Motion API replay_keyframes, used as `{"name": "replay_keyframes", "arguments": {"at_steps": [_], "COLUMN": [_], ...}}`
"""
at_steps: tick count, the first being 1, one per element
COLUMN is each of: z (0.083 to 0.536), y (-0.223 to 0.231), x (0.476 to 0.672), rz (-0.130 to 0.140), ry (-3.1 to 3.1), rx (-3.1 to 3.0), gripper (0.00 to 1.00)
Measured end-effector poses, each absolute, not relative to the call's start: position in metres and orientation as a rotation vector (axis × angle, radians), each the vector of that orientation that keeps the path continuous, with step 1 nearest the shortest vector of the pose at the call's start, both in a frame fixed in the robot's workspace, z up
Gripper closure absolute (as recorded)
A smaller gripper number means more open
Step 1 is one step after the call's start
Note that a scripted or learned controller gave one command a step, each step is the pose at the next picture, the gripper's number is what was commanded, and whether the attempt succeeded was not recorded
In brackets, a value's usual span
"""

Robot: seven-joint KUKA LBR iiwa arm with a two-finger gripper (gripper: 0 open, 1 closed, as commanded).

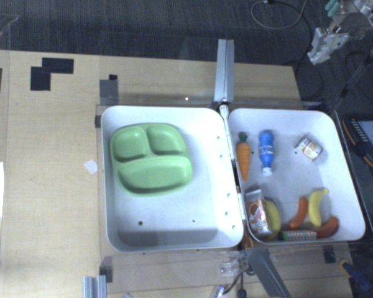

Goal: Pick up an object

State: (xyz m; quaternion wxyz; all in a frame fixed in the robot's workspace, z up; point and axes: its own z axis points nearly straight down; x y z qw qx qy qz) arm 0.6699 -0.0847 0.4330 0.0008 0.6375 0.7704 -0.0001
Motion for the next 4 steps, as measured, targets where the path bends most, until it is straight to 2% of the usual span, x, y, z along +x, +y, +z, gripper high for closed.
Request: {"name": "replay_keyframes", "arguments": {"at_steps": [4], "z": [0.434], "y": [-0.177], "x": [0.670], "rz": [0.000], "ry": [2.817], "rx": [1.381], "gripper": [1.00]}}
